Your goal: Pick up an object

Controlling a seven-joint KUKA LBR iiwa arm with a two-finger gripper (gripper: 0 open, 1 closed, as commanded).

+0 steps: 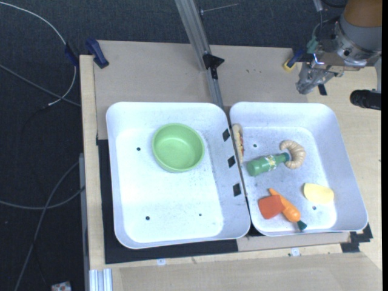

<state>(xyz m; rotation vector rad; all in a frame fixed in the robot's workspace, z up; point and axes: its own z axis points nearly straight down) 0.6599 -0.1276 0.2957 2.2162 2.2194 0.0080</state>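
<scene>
On the wooden surface (151,71) we see the left bin (127,223) holding a green bowl (177,147) toward its upper middle. In the right bin (339,156) lie a green bottle (265,163) touching a curled tan piece (295,152), a yellow piece (318,193) and — near the front edge — an orange toy (279,207). The hand (310,83) hovers above the bin's far right corner, holding nothing; we cannot tell its fingers' spacing.

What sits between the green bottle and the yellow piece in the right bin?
In the camera view, the bin floor between the green bottle and the yellow piece is bare; the curved tan piece lies above that line.
</scene>
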